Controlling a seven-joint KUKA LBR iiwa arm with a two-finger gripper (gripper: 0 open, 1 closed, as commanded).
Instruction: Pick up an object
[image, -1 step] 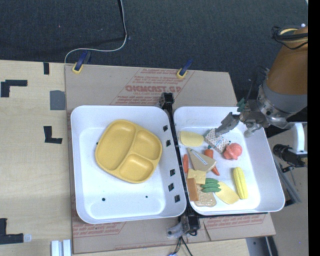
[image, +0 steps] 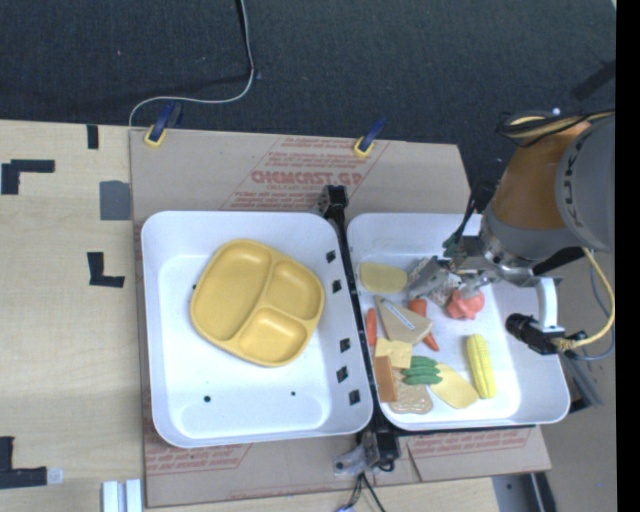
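Left bin (image: 170, 400): white, shallow. One yellow divided plate (image: 257, 301) sits in it, three compartments, turned at an angle, nearer the bin's far half. Nothing lies on the plate.

Black divider strip (image: 345, 300) runs between the two bins, from far edge to near edge.

Right bin (image: 540, 400): crowded with toy food. Along its left side, from far to near: a pale yellow rounded piece (image: 381, 277), an orange carrot (image: 372, 327) lying beside the divider, a tan wedge (image: 403, 322), a light yellow block (image: 398, 352), a green bean pod (image: 422, 373), a brown-edged flat piece (image: 410, 402). A yellow slice (image: 455, 390) lies just right of the pod. Corn cob (image: 481, 365) further right, lying lengthwise, apart from the pile. A red-pink lump (image: 465, 303) sits toward the bin's far right.

Gripper (image: 437, 280): low over the right bin, between the pale yellow piece and the red-pink lump, touching or just beside the lump; contact unclear. Fingers: cannot tell whether spread or closed, too blurred. No object seen between them.

Arm (image: 545, 195) enters from the right, orange band above the wrist
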